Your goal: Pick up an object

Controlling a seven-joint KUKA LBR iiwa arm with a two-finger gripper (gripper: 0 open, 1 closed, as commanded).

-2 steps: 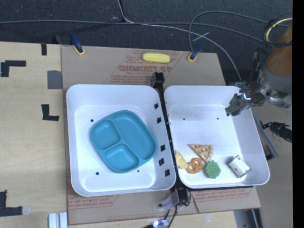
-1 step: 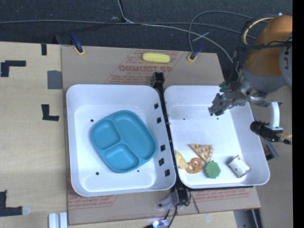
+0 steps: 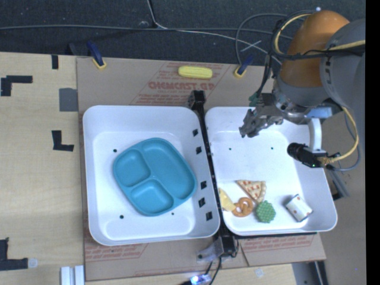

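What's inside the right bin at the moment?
In the right bin, near its front edge: a waffle wedge, pretzel, green piece, small grey block. The pincer covers some floor.

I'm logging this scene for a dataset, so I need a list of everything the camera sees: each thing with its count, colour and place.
bins: 2, white, side by side on the bench
divided plate: 1, light blue, three compartments, in the left bin
waffle slice: 1, tan with red edge, near front of the right bin
pretzel: 1, brown, just in front of the waffle slice
yellow piece: 1, pale yellow, at the right bin's left wall, beside the pretzel
green piece: 1, green, bumpy, right of the pretzel
small block: 1, white and grey, front right corner of the right bin
yellow toy: 1, yellow, on the cardboard behind the bins
clamps: 2, blue and yellow, on the cardboard's back edge
arm: 1, grey with orange band, from the right
gripper: 1, dark, above the right bin's back half
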